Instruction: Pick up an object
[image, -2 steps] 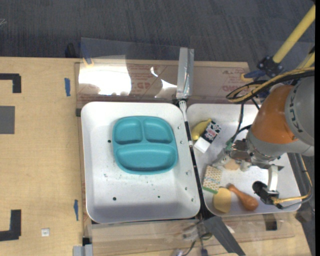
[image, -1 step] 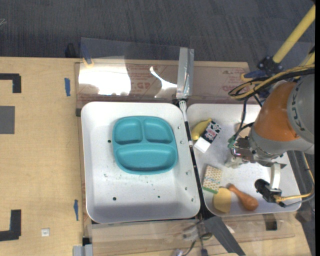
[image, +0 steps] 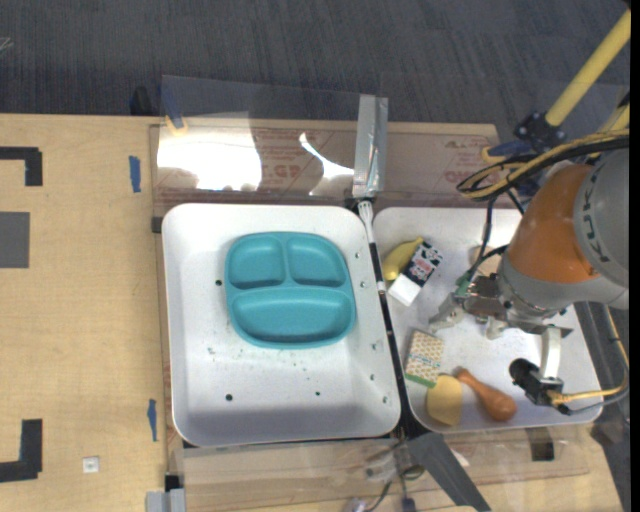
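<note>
The gripper (image: 468, 303) hangs over the right bin (image: 590, 420), just right of the banana (image: 400, 257); whether it is open, I cannot tell.

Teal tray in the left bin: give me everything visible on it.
The teal tray is a rounded-rectangle divided plate, looks like matte plastic, with three compartments: two smaller ones along its far side and one wide one along the near side. It lies flat, right side up, roughly centred on the floor of the left bin, clear of the walls. Nothing sits in it or touches it besides the bin floor.
</note>
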